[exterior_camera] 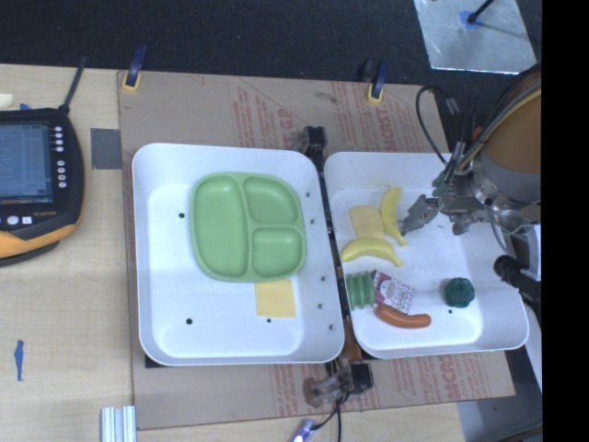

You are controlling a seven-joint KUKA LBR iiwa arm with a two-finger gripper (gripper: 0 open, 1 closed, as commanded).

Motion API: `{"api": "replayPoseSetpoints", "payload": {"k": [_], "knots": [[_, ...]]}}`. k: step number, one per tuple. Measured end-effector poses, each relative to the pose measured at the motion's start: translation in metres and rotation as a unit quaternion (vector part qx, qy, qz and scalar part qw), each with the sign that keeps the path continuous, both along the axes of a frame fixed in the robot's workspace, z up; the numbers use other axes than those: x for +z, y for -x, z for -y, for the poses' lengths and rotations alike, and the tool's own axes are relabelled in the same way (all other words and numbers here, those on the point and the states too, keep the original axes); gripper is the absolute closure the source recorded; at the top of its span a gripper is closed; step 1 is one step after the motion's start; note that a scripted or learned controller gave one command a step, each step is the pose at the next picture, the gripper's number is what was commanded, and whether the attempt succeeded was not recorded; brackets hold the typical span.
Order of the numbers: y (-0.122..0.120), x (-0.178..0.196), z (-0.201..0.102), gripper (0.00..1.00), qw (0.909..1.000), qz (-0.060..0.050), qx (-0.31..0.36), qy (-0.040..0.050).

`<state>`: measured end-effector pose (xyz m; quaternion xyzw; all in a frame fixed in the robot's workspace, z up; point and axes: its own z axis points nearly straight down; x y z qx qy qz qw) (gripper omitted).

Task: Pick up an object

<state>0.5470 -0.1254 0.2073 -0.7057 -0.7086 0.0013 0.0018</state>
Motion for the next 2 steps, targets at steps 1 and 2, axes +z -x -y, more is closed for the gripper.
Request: {"api": "replayPoseSetpoints", "payload": {"k": [1,2], "knots": [[-0.025,-0.116,-0.005,0.0,1.0,-0.001,0.001,0.0007],[-0.095,-0.114,0.01,0.0,1.0,0.002,0.0,0.0005]]}}
